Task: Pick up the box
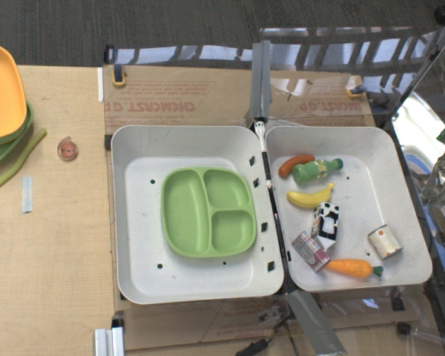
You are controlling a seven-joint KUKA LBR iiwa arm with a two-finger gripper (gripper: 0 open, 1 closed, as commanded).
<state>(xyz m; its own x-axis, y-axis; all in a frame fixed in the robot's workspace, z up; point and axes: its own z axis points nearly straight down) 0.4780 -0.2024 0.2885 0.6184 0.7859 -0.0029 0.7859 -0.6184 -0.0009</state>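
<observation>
The box [310,250] lies flat in the right bin [405,175], touching the black-and-white carton [327,221] and just beside the carrot [352,268]. Nothing grips it. The task is not yet begun: approach, grasp and lift all remain.

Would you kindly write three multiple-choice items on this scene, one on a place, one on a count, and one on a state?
1. Where is the green divided plate?
A. left bin
B. right bin
C. wooden bench

2. How many compartments does that plate have?
A. two
B. three
C. five

3. How does the banana lie?
A. on the plate
B. under the carrot
C. flat on the right bin's floor

Answers:
1 A: it sits inside the left bin.
2 B: one long and two small sections.
3 C: it rests in the right bin, apart from the carrot.
</observation>
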